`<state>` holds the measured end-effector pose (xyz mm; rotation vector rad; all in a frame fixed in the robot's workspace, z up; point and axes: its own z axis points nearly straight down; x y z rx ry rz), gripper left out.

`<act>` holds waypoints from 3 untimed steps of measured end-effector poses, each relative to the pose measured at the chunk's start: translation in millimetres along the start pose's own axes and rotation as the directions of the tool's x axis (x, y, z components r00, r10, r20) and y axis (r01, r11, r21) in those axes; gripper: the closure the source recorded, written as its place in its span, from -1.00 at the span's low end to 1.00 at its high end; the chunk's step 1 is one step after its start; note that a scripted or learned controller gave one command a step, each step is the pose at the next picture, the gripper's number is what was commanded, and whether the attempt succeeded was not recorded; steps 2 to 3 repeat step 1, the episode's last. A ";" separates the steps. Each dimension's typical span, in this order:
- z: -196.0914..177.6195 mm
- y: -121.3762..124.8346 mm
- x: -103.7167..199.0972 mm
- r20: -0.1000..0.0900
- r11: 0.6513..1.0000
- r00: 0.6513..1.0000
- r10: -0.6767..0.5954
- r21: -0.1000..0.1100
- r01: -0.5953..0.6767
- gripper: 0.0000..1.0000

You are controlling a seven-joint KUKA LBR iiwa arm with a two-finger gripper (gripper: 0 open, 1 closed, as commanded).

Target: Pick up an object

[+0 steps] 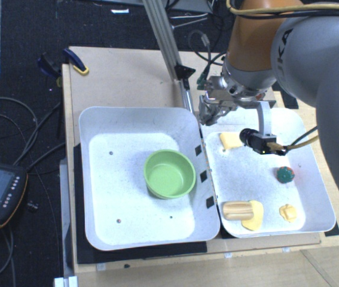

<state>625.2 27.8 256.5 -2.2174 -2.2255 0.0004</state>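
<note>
Nearest the camera in the right white bin [312, 217] there's a tan bread-roll-shaped toy [237, 210] touching a flat yellow piece [253, 222], with a small yellow lumpy toy [287, 212] just beside them. A bit further back sits a little dark green ball-ish thing [285, 174], well apart from the rest. The left white bin [97, 160] just has a light green plastic bowl [170, 173] near its middle. Further back again, a pale yellow block [230, 140] lies near the divider, and the hand [210, 117] hangs just behind it at the bin's far left corner. It's too dark and bunched up there, so honestly can't tell if it's released or clenched, and nothing shows in it. Risk as I see it: it's so tight to the bin walls that a descent could clip the rim, or nudge the block away.
</note>
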 end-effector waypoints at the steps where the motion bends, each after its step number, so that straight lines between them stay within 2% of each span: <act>1: -1.2 -0.1 51.5 -0.001 1.000 1.000 -0.001 0.000 0.001 1.00; 3: -1.2 -0.1 51.5 -0.001 1.000 1.000 -0.001 0.000 0.001 1.00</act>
